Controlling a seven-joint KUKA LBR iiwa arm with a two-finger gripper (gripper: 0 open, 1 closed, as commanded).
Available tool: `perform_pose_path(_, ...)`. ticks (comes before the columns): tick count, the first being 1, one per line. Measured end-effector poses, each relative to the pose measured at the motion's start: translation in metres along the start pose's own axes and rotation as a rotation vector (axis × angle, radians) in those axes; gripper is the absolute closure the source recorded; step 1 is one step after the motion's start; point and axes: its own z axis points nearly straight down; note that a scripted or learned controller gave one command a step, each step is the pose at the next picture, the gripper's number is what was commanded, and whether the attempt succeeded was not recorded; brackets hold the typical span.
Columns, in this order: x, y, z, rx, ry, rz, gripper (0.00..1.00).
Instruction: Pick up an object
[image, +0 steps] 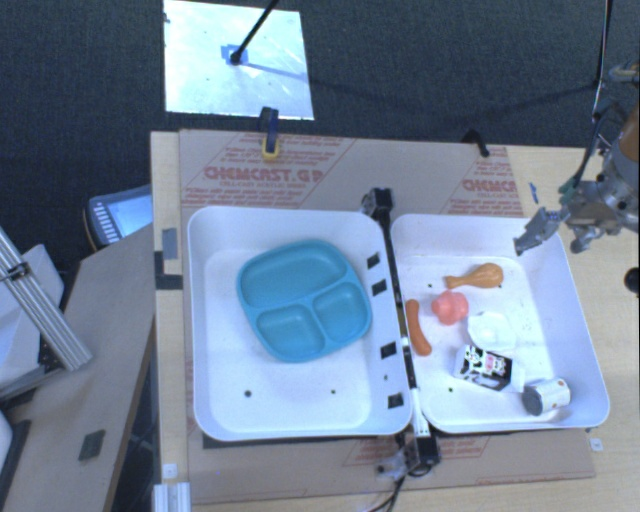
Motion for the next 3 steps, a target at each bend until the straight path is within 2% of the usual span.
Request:
perform_pose_path(1, 0.001, 0.002, -0.007, -0.011, -0.002, -0.003, 0.00)
perform_pose_path(2, 0.001, 0.008, 0.054, -0.008, -0.002, -0.002, 0.00)
perform_pose_path(3, 0.003, 0.005, 0.096, -0.008, -0.002, -0.001, 0.00)
